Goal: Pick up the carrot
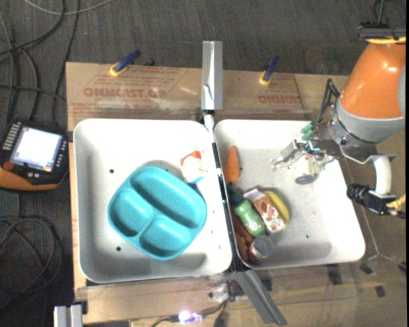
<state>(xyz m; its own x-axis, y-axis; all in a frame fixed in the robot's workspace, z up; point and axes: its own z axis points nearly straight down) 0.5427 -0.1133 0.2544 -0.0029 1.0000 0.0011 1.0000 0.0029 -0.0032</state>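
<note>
- Two shallow white bins side by side: the left bin (88,203) and the right bin (327,237).
- One orange tapered carrot (232,164), lying along the right bin's left wall, up near its top corner. Nothing is touching it.
- One teal plastic divided plate (157,211) in the left bin, three compartments, with a small white-and-orange packet (192,167) just beside its upper edge.
- A little pile at the right bin's lower left: a green bottle (248,216), a yellow banana-like piece (278,206), a brown-and-white carton (264,210) and a dark can (260,248).
- One two-finger metal gripper (301,157) over the right bin's upper right, well apart from the carrot. Can't tell how far apart it's spread; nothing seen in it.
- Two blue-and-yellow clamps on the cardboard sheet (143,94), whose reddish print is too blurry to read.
- One orange-cased handheld screen (28,154) to the left of the bench.
</note>
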